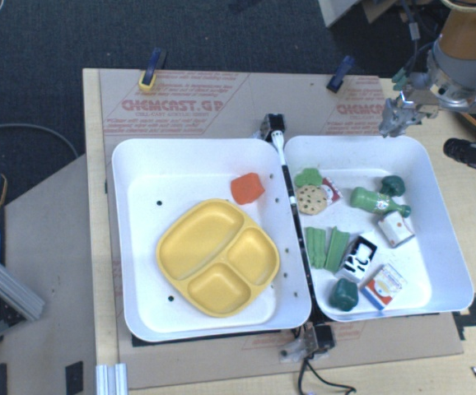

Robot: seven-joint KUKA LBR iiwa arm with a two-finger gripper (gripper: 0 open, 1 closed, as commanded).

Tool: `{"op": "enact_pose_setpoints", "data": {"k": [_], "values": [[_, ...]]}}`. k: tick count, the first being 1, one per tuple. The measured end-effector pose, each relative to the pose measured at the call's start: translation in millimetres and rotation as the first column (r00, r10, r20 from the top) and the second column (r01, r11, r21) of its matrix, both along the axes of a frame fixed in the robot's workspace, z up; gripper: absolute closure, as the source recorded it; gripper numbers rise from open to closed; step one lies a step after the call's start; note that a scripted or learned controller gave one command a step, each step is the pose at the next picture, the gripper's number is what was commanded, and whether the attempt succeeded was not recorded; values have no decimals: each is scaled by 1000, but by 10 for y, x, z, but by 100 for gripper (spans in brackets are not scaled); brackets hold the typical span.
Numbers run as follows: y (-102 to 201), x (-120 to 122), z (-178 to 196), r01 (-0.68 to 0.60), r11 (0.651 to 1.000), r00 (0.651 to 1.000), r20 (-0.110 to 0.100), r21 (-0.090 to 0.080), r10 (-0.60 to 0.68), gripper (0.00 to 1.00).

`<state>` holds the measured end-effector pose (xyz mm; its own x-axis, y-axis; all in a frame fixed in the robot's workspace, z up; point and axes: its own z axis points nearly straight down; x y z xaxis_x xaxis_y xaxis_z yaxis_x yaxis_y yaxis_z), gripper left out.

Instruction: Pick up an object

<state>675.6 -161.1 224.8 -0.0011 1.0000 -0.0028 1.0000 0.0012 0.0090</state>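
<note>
My gripper (399, 120) hangs above the far right corner of the right bin (444, 212), with the orange-banded arm rising behind it at the upper right. Nothing shows between its fingers. Below it in that bin lie a green bottle (378, 196), a round cookie (310, 198), a green ridged piece (326, 248), a black-and-white block (357, 257), a small white carton (396, 229), a dark green lump (344, 294) and a red-white-blue packet (382, 286). The left bin (131, 220) holds a yellow divided plate (217, 256) and an orange block (247, 188).
Both bins rest on a cardboard sheet (180, 105) clamped at its far edge by a yellow clip (149, 74) and a blue clip (339, 76). A black bracket (273, 127) sits between the bins at the back. Cables and dark carpet lie beyond the bench.
</note>
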Motion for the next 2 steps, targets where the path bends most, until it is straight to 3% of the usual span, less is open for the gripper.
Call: {"op": "enact_pose_setpoints", "data": {"k": [2], "values": [[537,-886,-116,-1,1000,1000,-15,5,1,100]]}}
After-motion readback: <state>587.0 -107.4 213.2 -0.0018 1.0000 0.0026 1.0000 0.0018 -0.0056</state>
